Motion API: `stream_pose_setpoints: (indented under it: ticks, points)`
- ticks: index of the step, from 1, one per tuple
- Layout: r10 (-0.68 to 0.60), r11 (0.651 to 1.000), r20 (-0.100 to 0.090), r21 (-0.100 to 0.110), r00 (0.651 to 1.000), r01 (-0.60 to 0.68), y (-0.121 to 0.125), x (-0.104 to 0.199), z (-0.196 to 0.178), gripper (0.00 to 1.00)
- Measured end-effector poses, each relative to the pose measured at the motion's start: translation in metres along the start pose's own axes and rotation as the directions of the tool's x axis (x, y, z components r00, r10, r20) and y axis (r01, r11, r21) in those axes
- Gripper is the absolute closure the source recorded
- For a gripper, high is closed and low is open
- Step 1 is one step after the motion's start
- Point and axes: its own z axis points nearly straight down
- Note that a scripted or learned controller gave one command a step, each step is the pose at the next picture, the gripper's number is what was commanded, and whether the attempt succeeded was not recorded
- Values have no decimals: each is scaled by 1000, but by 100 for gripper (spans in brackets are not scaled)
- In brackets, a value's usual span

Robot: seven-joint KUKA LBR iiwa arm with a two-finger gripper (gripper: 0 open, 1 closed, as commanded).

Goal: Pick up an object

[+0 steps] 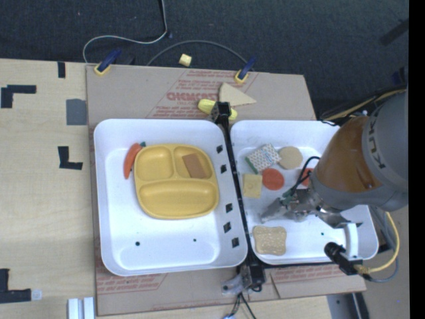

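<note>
Toward the lower right of the frame, the grey arm [362, 158] with its orange band is leaning in over the right bin [345, 251], and its gripper [275, 208] is sitting low among the food pieces there; I cannot tell from here whether it is released or clenched, and nothing is showing up as caught in it. Just left of the tip, a pale yellow square [252, 185] is lying flat, with a red disc [273, 179] just beside it. Above those, a checkered green block [263, 157] and a tan round piece [289, 157] are resting near the bin's upper edge. A slice of bread [269, 240] is lying below the gripper, near the bin's lower edge. Over in the left bin [113, 244], a yellow divided tray [174, 191] is holding a brown slab [194, 165] in its upper right compartment, and an orange carrot [131, 160] is lying against the tray's left rim.
</note>
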Motion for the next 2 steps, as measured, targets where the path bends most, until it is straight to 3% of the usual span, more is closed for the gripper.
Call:
stream_pose_setpoints:
  ticks: [1,2]
  points:
    - [-5,1000,-2,2,1000,5,83,1,10,0]
    - [-3,1000,-3,13,1000,3,146,21,12,0]
